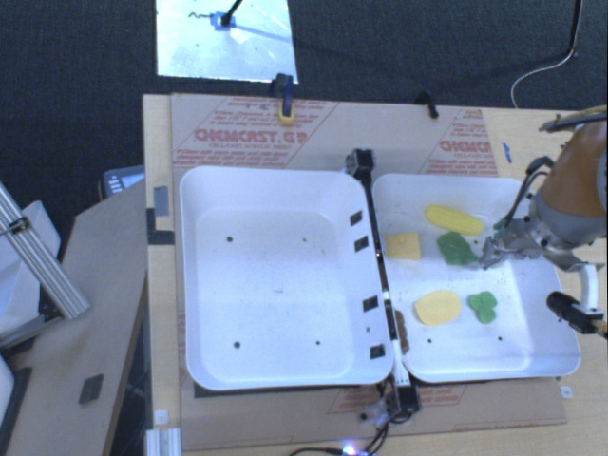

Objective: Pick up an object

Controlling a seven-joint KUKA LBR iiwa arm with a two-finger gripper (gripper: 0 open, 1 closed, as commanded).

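Note:
The right bin (541, 354) holds several small items: a yellow oblong piece (453, 219) at the back, a yellow square block (404, 246), a dark green lump (455, 248), a yellow round piece (438, 307) and a small green piece (483, 305). My gripper (492, 253) hangs low in this bin, just right of the dark green lump and close to touching it. The arm's orange band (581, 171) shows above it at the right edge.
The left bin (199, 198) lies beside the right one, with a black hinge strip (375, 274) between them. Both rest on a cardboard sheet (247, 136) on the bench. A shiny metal plate (223, 27) lies at the back, a clamp (284, 98) at the sheet's rear edge.

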